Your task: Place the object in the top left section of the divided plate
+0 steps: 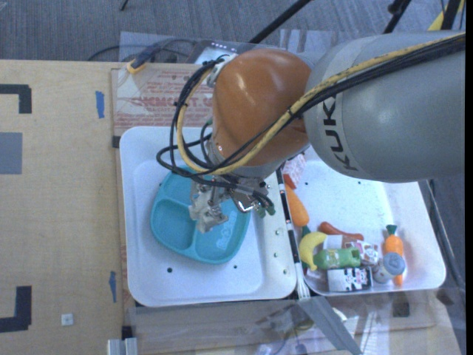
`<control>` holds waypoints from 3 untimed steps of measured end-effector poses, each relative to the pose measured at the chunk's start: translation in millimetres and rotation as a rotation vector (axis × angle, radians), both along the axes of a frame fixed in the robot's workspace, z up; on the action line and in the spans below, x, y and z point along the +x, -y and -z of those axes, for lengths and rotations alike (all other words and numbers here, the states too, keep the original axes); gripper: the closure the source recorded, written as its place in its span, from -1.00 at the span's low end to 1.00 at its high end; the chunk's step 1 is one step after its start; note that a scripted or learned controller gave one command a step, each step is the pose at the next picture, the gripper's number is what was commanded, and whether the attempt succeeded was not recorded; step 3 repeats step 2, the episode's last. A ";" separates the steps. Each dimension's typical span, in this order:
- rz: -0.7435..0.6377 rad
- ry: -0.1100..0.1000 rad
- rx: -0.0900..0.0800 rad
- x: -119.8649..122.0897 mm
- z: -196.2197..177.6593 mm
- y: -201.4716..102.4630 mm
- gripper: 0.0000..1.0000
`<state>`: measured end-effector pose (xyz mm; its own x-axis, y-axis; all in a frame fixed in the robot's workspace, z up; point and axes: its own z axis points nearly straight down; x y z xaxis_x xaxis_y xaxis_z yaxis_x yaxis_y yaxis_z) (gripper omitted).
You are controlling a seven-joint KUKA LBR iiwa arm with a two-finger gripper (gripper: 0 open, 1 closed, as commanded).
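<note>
A blue divided plate (177, 224) lies in the left white bin (140, 272). My gripper (208, 214) hangs over the plate's middle, under the big orange wrist band and a bundle of cables. Its pale fingertips sit low over the plate's raised dividers, slightly toward the right half. The arm covers the plate's upper right part, and I cannot make out any object between the fingers.
The right bin (421, 272) holds toy food: an orange carrot (297, 207), a banana (311, 244), a green bottle (336, 258), a second carrot (394, 251) and a small printed carton (347, 278). A cardboard sheet (148, 98) lies behind the bins.
</note>
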<state>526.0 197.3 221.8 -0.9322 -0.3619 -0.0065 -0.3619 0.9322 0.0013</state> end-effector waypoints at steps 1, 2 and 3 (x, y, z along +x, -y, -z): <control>-0.002 -0.003 -0.001 -34.5 17.6 -10.0 1.00; -0.001 -0.003 -0.001 -34.5 17.5 -9.9 -1.00; -0.001 -0.003 -0.001 -34.5 17.5 -9.9 -1.00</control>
